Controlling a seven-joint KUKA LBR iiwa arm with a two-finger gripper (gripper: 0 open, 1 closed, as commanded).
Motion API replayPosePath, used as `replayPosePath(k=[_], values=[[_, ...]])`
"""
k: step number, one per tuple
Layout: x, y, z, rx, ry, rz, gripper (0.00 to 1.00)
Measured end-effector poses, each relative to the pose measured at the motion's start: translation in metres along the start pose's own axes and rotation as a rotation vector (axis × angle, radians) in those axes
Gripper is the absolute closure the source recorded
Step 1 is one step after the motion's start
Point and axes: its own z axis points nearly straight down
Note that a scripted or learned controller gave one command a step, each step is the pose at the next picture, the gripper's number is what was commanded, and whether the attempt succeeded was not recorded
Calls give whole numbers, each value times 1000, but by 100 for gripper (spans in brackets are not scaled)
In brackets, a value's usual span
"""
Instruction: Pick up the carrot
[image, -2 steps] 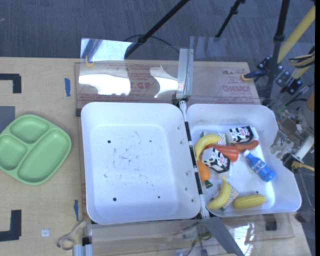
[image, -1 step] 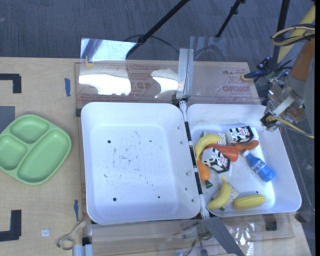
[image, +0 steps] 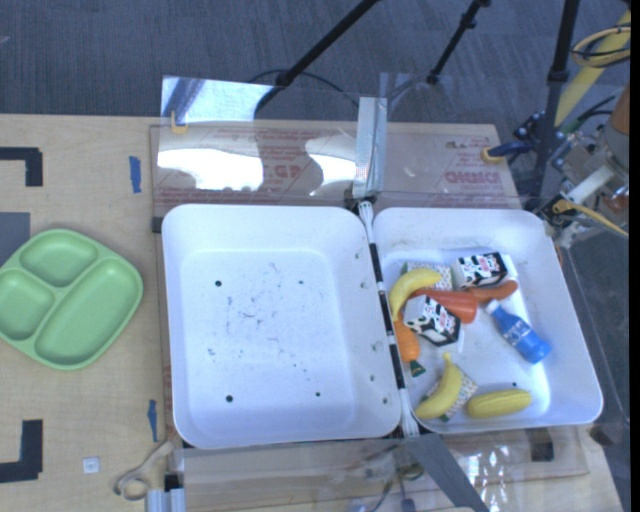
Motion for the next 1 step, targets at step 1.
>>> replayPosePath(k=[1], values=[[7, 9, -2, -2, 1, -362, 100]])
